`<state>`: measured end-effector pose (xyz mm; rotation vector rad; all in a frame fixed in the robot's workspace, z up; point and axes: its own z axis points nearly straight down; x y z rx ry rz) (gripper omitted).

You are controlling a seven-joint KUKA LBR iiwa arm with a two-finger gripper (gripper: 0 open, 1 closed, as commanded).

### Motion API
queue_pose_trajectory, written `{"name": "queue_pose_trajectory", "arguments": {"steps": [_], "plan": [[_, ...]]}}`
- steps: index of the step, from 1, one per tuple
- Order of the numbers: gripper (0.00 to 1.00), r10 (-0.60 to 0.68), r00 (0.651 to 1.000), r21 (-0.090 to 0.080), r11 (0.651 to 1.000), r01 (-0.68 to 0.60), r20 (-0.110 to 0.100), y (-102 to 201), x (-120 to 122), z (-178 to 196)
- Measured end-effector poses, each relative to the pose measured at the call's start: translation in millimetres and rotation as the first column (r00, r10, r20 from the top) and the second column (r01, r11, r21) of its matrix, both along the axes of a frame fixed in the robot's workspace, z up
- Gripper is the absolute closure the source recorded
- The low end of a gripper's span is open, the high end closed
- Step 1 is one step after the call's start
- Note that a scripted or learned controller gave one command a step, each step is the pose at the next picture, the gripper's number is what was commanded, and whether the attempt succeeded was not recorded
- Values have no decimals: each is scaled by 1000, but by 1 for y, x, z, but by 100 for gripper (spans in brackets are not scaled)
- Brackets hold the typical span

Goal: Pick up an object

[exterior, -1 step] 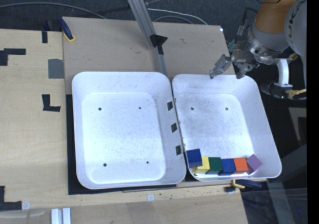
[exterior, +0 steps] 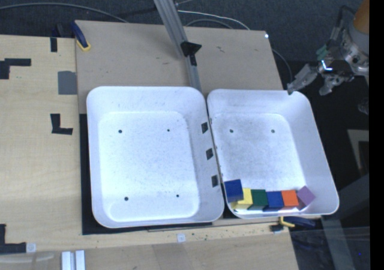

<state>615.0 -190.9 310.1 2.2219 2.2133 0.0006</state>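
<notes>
Blocks (exterior: 267,198), about 6 of them, line the right bin's (exterior: 318,143) near wall. My gripper (exterior: 312,80) hangs open, holding nothing, outside the far right corner. I judge the approach has barely begun; next I must swing in and descend.

Bins (exterior: 204,102) smooth white plastic, speckled; bench (exterior: 36,155) pale matt wood; pole (exterior: 165,5) ribbed metal

Bench (exterior: 150,53) bearing two bins

Pale wooden bench top lying under two shallow white bins sitting side by side, their inner rims touching: left bin (exterior: 96,143); right bin (exterior: 312,137); black tape marks (exterior: 58,123) sticking along the left side; a grey patch (exterior: 67,82) lying near them; a blue-and-yellow clamp (exterior: 80,36) gripping the far edge.
</notes>
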Motion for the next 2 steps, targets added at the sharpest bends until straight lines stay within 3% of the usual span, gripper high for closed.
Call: {"name": "queue_pose_trajectory", "arguments": {"steps": [1, 2], "plan": [[0, 7, 1000, 5, 1000, -7, -5, 32, -43, 12], [0, 8, 1000, 5, 1000, -8, -5, 58, -66, 21]]}}
